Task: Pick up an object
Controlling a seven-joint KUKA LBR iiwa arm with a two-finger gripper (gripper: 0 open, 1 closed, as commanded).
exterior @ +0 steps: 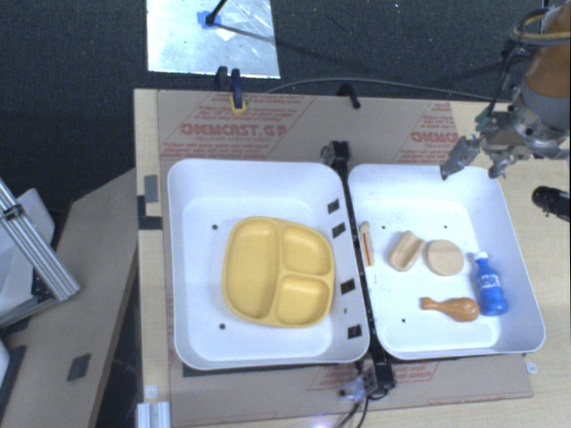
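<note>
The right bin (500, 210) holds a tan bread-like piece (404, 250), a round beige disc (443, 258), a blue bottle with a white cap (488, 284), a brown drumstick-shaped piece (451, 308) and a thin orange stick (366, 242) along its left wall. My gripper (476, 157) hangs over the back rim of that bin, up and to the right of the objects. Its two fingers are spread apart with nothing between them.
The left bin (192, 203) carries a yellow compartment tray (277, 270). A black divider with clips (346, 239) runs between the bins. A metal plate (212, 23) lies behind the bench, and an aluminium frame (36, 248) stands at the left.
</note>
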